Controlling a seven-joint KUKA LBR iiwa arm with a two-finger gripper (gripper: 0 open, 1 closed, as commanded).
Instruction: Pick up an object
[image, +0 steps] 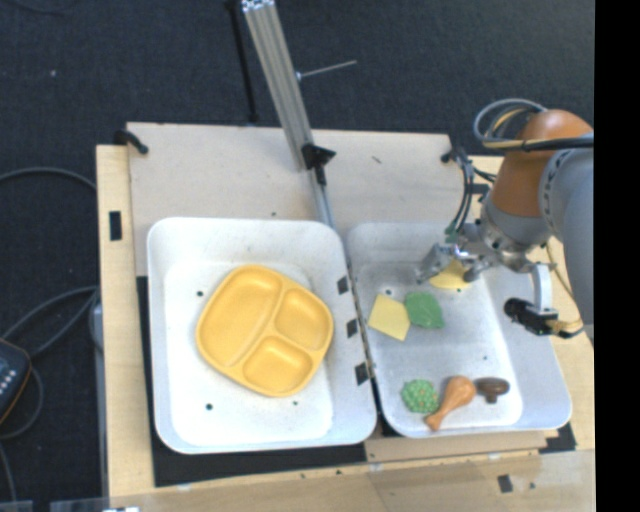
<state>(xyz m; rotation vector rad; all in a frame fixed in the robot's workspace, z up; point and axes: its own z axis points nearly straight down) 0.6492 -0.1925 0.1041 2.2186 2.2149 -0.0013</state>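
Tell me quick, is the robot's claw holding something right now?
Gripper: low in the right bin, with a small yellow piece just under it; open, shut or holding cannot be told.

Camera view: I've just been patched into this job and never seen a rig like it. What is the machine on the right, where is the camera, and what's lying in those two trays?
The camera is fixed above the bench, looking down at a slant. The grey machine with the orange band is a robot arm reaching in from the right. Its gripper sits low at the far end of the right bin, over a small pale yellow piece; I cannot tell whether it grips it. That bin also contains a yellow block, a green piece, a bumpy green item, a toy drumstick and a brown mushroom-like toy. The left bin holds a yellow divided plate.
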